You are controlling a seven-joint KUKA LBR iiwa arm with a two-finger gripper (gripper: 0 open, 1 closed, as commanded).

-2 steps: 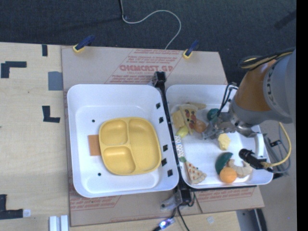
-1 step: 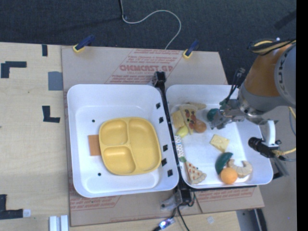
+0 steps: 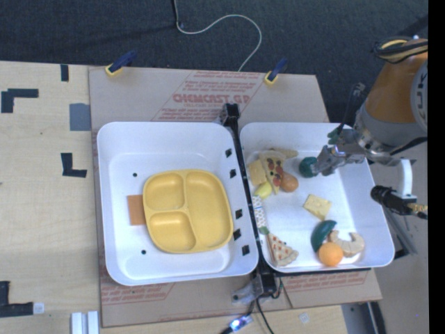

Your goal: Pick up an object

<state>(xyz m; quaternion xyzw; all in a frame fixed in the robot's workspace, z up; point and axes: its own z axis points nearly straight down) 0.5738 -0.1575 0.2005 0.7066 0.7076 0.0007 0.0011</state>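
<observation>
Toy food pieces lie scattered in right bin (image 3: 361, 186): cheese wedge (image 3: 317, 205) mid-bin, orange (image 3: 331, 255) near front corner, pizza slice (image 3: 281, 250) by divider; gripper (image 3: 323, 162) low beside dark green piece (image 3: 308, 165); jaws' state cannot be told; yellow tray (image 3: 188, 209) in left bin (image 3: 118, 186).

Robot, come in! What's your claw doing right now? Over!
Gripper low in right bin, beside dark green toy. Grip unconfirmed. Cheese wedge just below.

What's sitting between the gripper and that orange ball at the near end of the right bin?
In the camera view, the yellow cheese wedge and the dark green piece lie between the gripper and the orange ball, with bare bin floor around them.
</observation>
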